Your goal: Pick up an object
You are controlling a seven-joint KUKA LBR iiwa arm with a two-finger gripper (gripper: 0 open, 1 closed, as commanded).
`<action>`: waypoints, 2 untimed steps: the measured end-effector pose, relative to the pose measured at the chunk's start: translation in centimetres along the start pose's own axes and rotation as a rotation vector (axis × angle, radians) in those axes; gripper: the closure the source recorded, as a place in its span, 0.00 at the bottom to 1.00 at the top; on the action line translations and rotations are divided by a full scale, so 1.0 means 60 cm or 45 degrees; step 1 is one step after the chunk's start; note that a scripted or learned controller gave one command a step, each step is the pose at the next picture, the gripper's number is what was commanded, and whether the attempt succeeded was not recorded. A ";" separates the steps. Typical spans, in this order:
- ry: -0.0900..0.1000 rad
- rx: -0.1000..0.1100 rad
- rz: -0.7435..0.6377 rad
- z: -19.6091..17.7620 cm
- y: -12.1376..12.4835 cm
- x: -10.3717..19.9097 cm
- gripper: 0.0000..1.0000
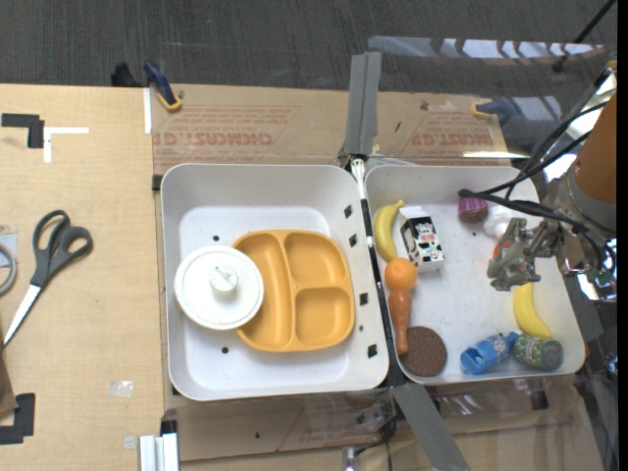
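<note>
Overhead, the gripper [509, 259] hung inside the right bin [461, 180], close to that bin's right wall, with the grey arm [599, 165] reaching in from the right. Its metal fingers [502, 273] pointed down toward the bin floor, but at that slant and size I could not tell how far apart they stood, nor whether anything sat between them. Just below the fingertips lay a small yellow banana [530, 311]; whether they touched it could not be made out.

Near the bin's lower right corner rested a blue bottle [488, 352] on its side, and just beside it a greenish can [538, 350]. A purple object [473, 206] sat near the top of the bin, up and to the left of the gripper. Along the left wall lay a second banana [387, 228], next to a white toy car [422, 239] with dark windows. Below these an orange carrot-shaped toy [399, 297] ran down toward a round brown cookie [425, 351].

The left bin [186, 361] held a yellow divided plate [299, 287], and a white round lid [219, 286] overlapped the plate's left edge. Well apart, on the wooden bench to the left, lay a pair of scissors [47, 258].
</note>
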State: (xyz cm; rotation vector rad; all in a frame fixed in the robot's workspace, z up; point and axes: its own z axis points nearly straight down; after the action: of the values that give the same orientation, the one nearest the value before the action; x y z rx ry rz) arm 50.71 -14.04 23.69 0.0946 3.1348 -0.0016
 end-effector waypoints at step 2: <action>0.001 -0.001 0.412 -0.137 0.160 -0.164 1.00</action>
State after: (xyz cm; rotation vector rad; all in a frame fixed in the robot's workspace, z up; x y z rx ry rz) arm 61.07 -5.05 31.97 0.5987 3.0790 0.0008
